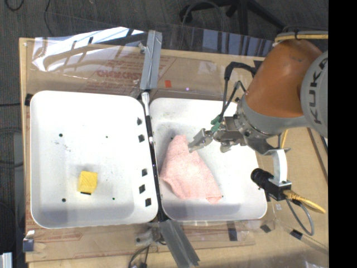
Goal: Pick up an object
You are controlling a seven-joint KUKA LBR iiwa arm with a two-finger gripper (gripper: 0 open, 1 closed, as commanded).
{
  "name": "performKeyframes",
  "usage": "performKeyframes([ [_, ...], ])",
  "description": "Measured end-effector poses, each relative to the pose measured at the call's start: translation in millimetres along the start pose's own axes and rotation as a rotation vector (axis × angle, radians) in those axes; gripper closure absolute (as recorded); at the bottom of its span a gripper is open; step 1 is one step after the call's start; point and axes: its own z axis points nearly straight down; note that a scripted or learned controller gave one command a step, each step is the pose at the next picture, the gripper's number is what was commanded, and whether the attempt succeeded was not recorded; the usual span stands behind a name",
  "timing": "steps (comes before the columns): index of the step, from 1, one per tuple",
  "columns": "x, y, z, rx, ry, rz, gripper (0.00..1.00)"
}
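Note:
A crumpled pink cloth (189, 173) lies in the right bin (245, 200), against its left side. A small yellow block (87, 182) sits in the left bin (50, 149), near the front. My gripper (211, 144) hovers over the right bin just above and right of the cloth's upper end. It is open, with nothing between its fingers. The left fingertip (195, 144) is close to the cloth's top edge; I cannot tell whether it touches.
A raised divider (148, 149) with black clips separates the two bins. A clear plastic sheet (89, 54) covers the bench behind them. Cables and a black connector (270, 184) hang from the arm over the right bin's right rim.

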Motion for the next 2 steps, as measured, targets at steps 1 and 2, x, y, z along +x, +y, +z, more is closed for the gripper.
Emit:
performKeyframes([
  [1, 12.3, -8.4, -105.2, -0.005, -0.002, -0.064, 0.0],
  [2, 23.2, 7.9, 72.3, 0.001, 0.0, -0.152, 0.0],
])
